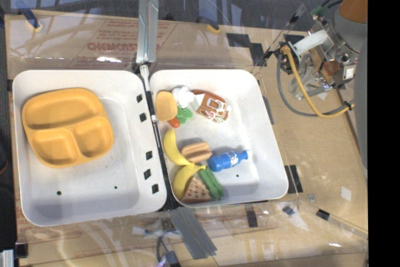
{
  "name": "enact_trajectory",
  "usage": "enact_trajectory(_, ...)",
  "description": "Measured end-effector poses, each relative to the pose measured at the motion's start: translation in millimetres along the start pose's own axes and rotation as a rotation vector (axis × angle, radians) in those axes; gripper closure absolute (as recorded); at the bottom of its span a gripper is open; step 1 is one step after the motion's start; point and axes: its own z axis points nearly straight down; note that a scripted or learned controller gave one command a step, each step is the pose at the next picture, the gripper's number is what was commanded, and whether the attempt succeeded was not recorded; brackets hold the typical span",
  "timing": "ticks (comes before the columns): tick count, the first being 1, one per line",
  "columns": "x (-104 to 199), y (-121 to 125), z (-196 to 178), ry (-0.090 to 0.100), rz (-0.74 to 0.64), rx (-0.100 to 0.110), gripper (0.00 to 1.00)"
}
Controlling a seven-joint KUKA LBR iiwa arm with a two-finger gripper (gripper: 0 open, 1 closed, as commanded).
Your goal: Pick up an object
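Approach is the step in hand, I judge: your gripper (325, 62) sits beyond the right bin's (265, 134) far-right corner. Bottle (227, 160) lies near its near edge; descend there.

Bench (312, 153): brown worktop, black tape marks scattered near right and front edges. Two shallow white bins directly on it, touching side by side: left bin (37, 203) toward left edge, right bin (265, 153) mid-bench.
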Motion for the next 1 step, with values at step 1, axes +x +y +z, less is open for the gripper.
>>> enact_trajectory(1,10.8,1.8,-33.0,0.0,-0.011,0.0,1.0)
